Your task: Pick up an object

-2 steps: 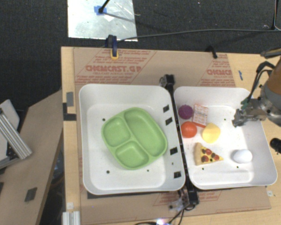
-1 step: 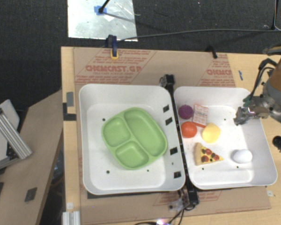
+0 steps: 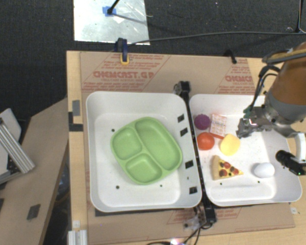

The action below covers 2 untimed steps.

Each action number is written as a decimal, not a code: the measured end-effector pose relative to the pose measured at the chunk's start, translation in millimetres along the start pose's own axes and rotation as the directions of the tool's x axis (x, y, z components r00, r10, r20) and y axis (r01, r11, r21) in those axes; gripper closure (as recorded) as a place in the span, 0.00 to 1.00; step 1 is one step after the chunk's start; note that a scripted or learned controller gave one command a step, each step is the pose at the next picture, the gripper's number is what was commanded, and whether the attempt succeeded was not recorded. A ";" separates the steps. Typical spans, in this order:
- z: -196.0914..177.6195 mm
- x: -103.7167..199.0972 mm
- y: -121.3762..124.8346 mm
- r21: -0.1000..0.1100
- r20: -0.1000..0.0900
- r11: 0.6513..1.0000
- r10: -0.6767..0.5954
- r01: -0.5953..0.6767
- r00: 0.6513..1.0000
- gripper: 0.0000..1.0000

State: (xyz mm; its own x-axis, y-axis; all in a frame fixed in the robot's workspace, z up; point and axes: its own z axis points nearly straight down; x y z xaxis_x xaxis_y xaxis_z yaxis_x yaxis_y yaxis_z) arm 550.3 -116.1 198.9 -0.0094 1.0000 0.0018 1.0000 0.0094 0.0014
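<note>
Camera view: KUKA arm (image 3: 294, 88) reaches in from the right over the right bin (image 3: 285, 193), its gripper (image 3: 245, 128) hanging just above and far-right of a yellow lemon-like toy (image 3: 230, 145). Finger state can't be told at this res.

Pick candidates, all in the right bin: purple ball (image 3: 202, 121), small printed packet (image 3: 218, 123), red tomato (image 3: 206, 141), pizza slice (image 3: 225, 168), white egg (image 3: 264, 170). Left bin (image 3: 99, 188) holds a green divided plate (image 3: 145, 150).

Risk, as judged: the lemon is round and smooth, so an off-centre close prob. squirts it sideways into the tomato. Tomato sits v. close to the lemon, so a descending finger may land on it instead.
</note>
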 end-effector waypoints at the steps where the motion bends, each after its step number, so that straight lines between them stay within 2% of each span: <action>1: 1.7 45.3 2.1 0.000 0.000 1.000 0.000 0.000 1.000 1.00; 2: 5.1 98.5 8.2 -0.001 0.000 1.000 0.000 0.000 1.000 1.00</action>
State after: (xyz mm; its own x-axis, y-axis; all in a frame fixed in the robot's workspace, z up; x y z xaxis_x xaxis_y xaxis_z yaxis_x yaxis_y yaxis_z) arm 557.6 -17.5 194.1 -0.0098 1.0000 0.0017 1.0000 0.0098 0.0020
